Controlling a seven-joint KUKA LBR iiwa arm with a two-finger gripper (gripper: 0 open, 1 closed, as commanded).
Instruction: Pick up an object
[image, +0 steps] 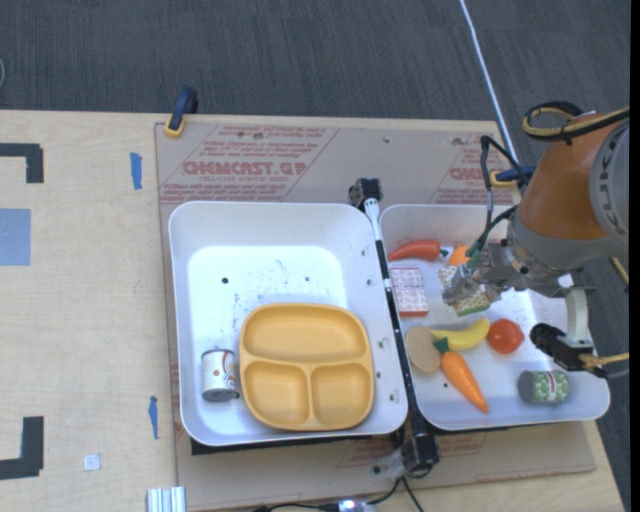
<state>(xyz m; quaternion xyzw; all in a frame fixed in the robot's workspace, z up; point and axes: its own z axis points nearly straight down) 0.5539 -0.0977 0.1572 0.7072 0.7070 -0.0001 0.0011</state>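
A pale wooden bench (80, 330) bears two white bins. Nearest, the left bin (190, 300) holds a yellow divided plate (305, 365) and a small can (218, 375); the right bin (590, 405) holds a carrot (465, 380), green can (543, 386), banana (466, 335) and tomato (505, 336). Farther back, the gripper (466, 290) hangs just above the banana; its hold cannot be told.

The arm (580, 200) is grey with a broad orange band above the wrist. Black and yellow cables loop over its top and run down its side. Its tool (467, 290) is metallic grey.
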